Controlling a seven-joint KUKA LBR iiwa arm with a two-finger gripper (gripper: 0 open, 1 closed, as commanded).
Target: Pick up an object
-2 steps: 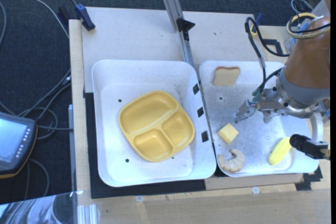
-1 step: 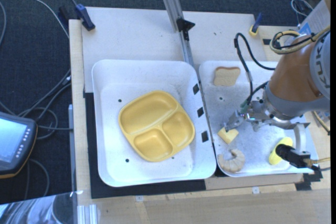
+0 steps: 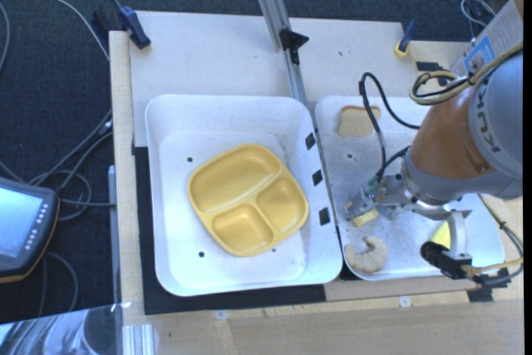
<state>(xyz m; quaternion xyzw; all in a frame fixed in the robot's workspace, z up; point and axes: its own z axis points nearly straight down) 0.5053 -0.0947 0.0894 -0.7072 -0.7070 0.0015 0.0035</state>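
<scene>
My gripper (image 3: 366,206) is low in the right bin (image 3: 332,170), at its left side, under the grey and orange arm. A small yellow piece (image 3: 362,218) lies right at the fingertips; whether it is between them I cannot make out. A tan bread slice (image 3: 357,121) lies at the bin's far end. A pale doughnut-like ring (image 3: 366,254) rests near the bin's front edge, just below the gripper. A yellow object (image 3: 442,236) peeks out from under the arm at the right.
The left bin (image 3: 166,204) holds a yellow three-compartment plate (image 3: 247,199). A metal pole (image 3: 274,4) slants down between the bins. A black cable (image 3: 378,137) loops over the right bin to the wrist. Blue and yellow clamps sit at the bench's far corners.
</scene>
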